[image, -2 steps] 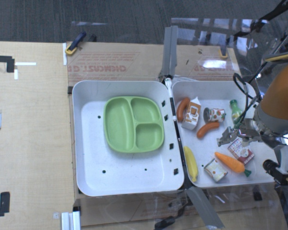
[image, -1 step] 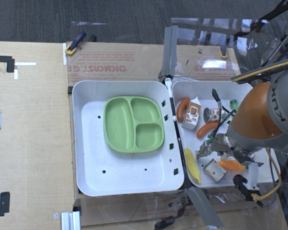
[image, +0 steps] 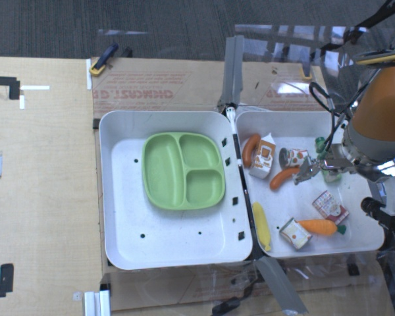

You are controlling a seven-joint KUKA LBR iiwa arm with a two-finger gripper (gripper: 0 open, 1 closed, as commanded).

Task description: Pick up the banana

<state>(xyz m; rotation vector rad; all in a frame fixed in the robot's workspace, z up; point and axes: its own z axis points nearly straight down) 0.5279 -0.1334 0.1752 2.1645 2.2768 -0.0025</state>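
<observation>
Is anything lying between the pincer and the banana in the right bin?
Nothing sits squarely between them. The pincer is by an orange sausage; the banana lies against the bin's left wall, bare floor between.

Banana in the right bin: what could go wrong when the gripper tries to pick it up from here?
1. The banana lies along the right bin's left wall, so one finger may strike the wall or find no room beside it.
2. The gripper sits near the orange sausage and the small can, and could knock them on its way.
3. The small carton lies close to the banana and might be caught instead.
</observation>
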